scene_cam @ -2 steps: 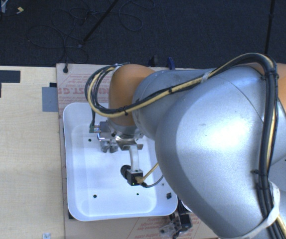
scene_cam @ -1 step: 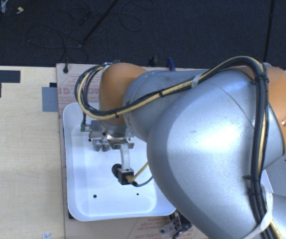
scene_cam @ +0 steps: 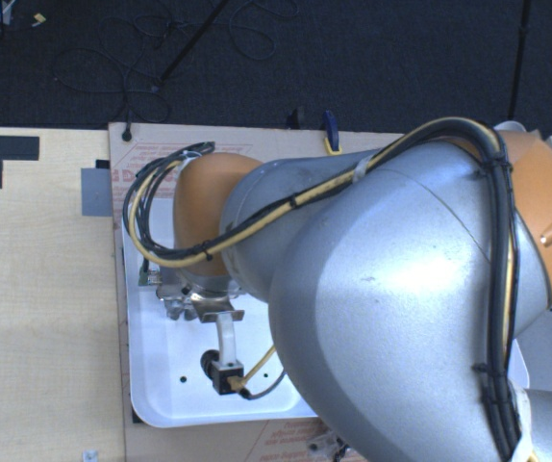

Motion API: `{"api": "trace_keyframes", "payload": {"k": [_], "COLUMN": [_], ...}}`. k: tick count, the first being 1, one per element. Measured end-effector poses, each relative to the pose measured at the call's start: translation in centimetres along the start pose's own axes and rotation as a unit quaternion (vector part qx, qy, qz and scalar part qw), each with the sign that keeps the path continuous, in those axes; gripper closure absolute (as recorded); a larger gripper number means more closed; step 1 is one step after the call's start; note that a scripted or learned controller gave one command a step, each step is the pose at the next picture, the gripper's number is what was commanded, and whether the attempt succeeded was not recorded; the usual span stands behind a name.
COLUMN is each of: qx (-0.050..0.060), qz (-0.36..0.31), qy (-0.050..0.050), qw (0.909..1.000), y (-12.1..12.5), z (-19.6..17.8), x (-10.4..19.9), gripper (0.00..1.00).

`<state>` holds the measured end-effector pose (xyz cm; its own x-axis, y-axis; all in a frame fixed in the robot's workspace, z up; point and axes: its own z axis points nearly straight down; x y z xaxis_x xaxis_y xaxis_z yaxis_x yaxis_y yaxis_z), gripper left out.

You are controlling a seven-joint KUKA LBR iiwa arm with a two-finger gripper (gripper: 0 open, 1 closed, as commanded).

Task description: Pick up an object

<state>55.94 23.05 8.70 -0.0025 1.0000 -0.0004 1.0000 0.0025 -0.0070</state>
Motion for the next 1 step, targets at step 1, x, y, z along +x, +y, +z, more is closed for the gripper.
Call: {"api": "trace_keyframes", "payload": {"k": [1], "qx": [-0.001], "qz": [0.000], "qy": [0.000], "qw": [1.0000], "y": [-6.26], "z": [-0.06], "x": [1.29], "gripper": [1.00]}}
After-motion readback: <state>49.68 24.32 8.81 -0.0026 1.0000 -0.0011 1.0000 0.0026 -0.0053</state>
